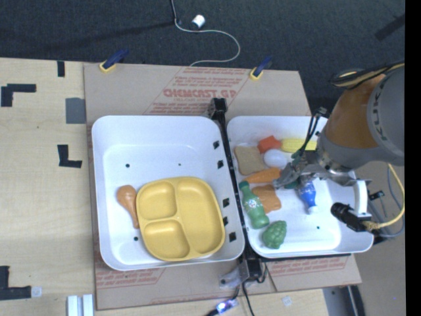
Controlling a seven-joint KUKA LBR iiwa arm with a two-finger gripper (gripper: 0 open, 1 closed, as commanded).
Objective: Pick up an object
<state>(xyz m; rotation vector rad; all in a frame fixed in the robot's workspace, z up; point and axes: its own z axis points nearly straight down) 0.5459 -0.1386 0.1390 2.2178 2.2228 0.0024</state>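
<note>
Orange carrot (263,175) lying crosswise, tool (287,176) at its right end

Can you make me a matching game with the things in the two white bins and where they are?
Things:
1. yellow plate
2. green bottle
3. blue toy
4. orange spoon

Places:
A. right bin, just beside the gripper
B. left bin, tucked against the plate's left edge
C. right bin, along the wall next to the left bin
D. left bin, filling the near half

Pairs: 1-D, 2-C, 3-A, 4-B
</note>
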